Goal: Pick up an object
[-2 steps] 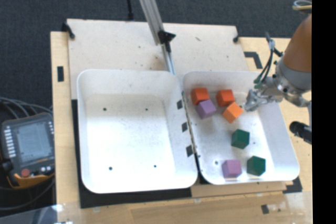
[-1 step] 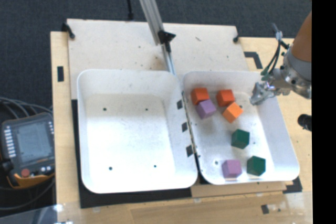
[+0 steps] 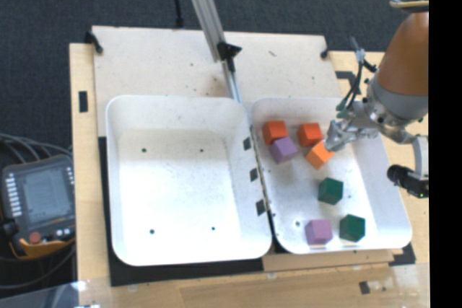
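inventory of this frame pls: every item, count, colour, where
orange blocks: 3, orange, right bin top; one at left, one beside it, one tilted at the gripper tip
purple blocks: 2, purple, right bin; one under the left orange, one at bottom edge
green blocks: 2, dark green, right bin; one mid, one bottom right
bins: 2, white, left bin, right bin
pendant: 1, grey, floor at left
gripper: 1, grey, over right bin's upper part
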`<state>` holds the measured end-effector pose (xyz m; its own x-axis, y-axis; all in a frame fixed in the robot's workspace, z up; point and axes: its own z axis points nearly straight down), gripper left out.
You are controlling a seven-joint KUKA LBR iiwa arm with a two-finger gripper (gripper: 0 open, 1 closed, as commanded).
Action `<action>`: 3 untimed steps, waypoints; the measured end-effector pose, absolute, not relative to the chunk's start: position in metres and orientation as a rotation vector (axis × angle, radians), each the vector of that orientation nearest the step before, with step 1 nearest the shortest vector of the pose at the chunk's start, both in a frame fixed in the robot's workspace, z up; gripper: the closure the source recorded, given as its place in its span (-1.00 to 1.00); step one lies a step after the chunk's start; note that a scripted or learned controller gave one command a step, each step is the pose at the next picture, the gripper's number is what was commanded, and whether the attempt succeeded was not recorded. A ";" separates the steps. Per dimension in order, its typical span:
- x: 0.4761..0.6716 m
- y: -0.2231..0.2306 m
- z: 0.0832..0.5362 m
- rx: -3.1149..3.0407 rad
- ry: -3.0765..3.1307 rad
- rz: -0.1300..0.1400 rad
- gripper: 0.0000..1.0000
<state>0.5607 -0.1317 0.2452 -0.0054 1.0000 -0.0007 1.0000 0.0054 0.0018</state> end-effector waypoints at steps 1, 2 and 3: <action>0.551 -0.081 0.234 2.214 2.229 0.002 1.00; 0.544 -0.040 0.237 2.214 2.230 0.002 1.00; 0.537 0.007 0.228 2.215 2.229 0.001 1.00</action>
